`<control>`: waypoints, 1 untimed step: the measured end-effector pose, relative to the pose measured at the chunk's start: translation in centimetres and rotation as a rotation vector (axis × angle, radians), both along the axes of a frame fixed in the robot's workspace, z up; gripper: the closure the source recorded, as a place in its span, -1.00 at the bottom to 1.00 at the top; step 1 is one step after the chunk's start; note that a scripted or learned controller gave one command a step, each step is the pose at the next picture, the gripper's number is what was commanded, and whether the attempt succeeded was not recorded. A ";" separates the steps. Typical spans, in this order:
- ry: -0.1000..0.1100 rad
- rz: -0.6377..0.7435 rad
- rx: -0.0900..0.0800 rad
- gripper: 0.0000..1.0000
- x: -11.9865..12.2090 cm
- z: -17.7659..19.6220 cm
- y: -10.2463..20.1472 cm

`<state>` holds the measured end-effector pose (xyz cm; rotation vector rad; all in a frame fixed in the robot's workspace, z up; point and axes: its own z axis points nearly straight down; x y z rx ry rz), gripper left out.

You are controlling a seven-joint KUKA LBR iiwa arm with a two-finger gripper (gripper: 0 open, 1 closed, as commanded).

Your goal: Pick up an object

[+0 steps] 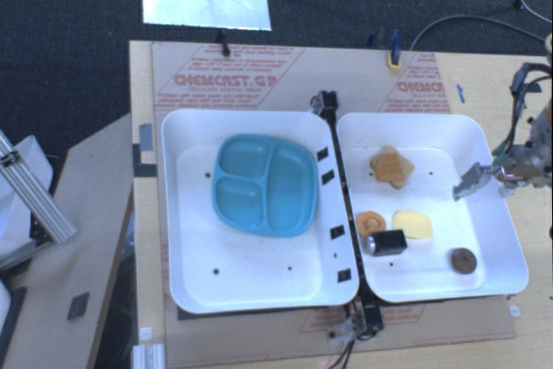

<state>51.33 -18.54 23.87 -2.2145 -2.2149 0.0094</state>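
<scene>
The objects for picking lie in the right bin (497, 212), in the lower right of the frame. The nearest to the gripper (467, 182) is a small brown round piece (463, 260) near the lower right corner of the bin. More to the left there is a pale yellow block (414, 225), an orange ring (371, 223) and a black box (386, 242) with a shiny end, these three close together, maybe touching. Higher up, alone, sits an orange-brown lumpy thing (390, 166).

All of them look small and light, I think toy food, so probably stiff plastic or soft rubber and not fragile. The yellow block has flat sides and seems easiest to take from two opposite sides. The lumpy one stands free, with room around it.

The gripper hangs over the right edge of the bin, holding nothing. How far its claw is open I cannot tell, it is too small and blurred.

In the left bin (194, 272) lies a blue divided plate (264, 184), well apart. The black box beside the ring could stand in the way.
</scene>
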 end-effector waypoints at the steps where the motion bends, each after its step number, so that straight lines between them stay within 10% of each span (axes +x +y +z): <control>1: -0.013 0.004 -0.003 -1.00 0.3 0.6 0.1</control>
